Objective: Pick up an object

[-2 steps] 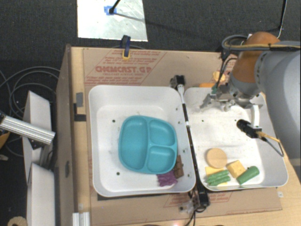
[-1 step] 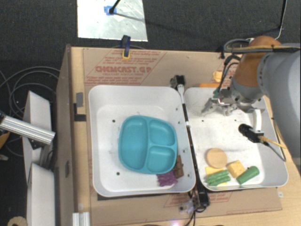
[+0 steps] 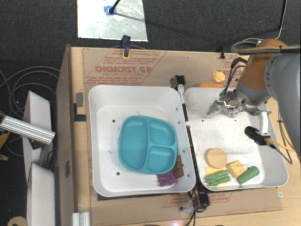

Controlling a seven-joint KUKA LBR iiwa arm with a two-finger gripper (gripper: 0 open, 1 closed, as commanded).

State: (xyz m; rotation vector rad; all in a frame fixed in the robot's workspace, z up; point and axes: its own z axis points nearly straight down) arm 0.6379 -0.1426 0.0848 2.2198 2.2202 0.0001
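My gripper [image 3: 222,112] hangs over the far part of the right bin [image 3: 282,175], its two fingers spread and nothing between them. Near that bin's front edge lies a cluster: a tan round disc [image 3: 216,157], a yellow block [image 3: 235,167], a green cylinder [image 3: 248,174] and a ridged green piece [image 3: 217,177]. The gripper stands well behind this cluster, touching none of it. In the left bin [image 3: 101,126] a teal divided plate [image 3: 147,144] lies flat, with a purple item [image 3: 165,179] and a brown piece [image 3: 179,167] by its front right edge.
A black part with a yellow cable [image 3: 257,135] reaches in at the right bin's right side. Small yellow and orange bits [image 3: 218,76] lie on the cardboard behind that bin. A black clip [image 3: 178,82] sits at the bins' shared far corner.
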